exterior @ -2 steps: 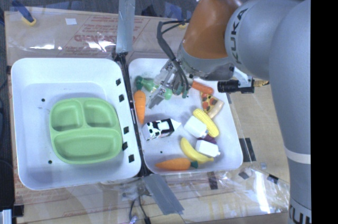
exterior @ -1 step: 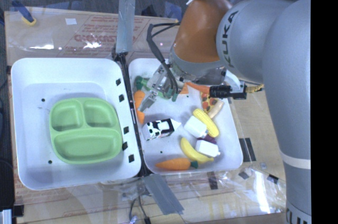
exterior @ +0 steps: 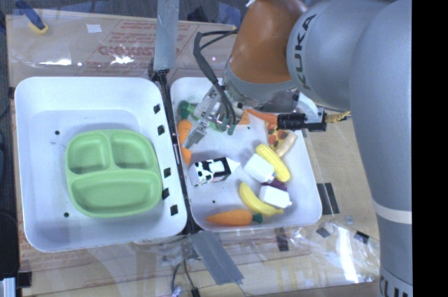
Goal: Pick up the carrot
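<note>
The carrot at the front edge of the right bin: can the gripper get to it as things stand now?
Probably yes. The carrot lies bare along the front wall of the right bin, nothing on top. The gripper is over the bin's back left part. The banana lies close beside the carrot and could crowd the fingers.

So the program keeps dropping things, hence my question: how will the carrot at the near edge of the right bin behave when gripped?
The carrot looks like smooth moulded plastic, so probably stiff, light and a bit slippery. Its rounded, tapered body lies flat, so it may roll or squirt out of the gripper.
</note>
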{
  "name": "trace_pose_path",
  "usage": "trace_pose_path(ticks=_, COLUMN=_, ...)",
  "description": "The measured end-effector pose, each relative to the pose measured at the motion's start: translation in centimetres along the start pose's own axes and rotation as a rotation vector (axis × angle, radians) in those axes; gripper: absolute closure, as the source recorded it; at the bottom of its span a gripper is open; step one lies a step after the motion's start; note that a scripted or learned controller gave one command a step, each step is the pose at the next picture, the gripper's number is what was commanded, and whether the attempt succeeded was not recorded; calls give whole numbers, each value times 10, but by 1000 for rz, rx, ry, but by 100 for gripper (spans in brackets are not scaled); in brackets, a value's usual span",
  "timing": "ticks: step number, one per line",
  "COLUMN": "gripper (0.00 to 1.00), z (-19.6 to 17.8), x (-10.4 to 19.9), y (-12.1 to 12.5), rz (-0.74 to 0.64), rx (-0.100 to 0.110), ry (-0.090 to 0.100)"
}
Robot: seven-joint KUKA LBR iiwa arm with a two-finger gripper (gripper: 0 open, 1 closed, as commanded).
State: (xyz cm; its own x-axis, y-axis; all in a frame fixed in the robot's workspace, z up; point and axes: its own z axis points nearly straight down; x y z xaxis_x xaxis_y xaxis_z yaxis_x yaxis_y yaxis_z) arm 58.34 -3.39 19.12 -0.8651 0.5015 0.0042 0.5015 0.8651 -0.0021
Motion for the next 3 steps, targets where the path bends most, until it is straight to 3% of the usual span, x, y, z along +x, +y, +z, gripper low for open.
trace_pose_path(ticks=1, gripper=0, z=-1, x=-14, y=0, rz=49, rx=-3, ry=-7)
trace_pose_path(ticks=2, gripper=0, z=90, x=-49, y=-55, rz=235, rx=3, ry=3)
trace_pose_path(ticks=3, gripper=0, z=97, x=-51, y=-48, rz=611, rx=2, ry=-9)
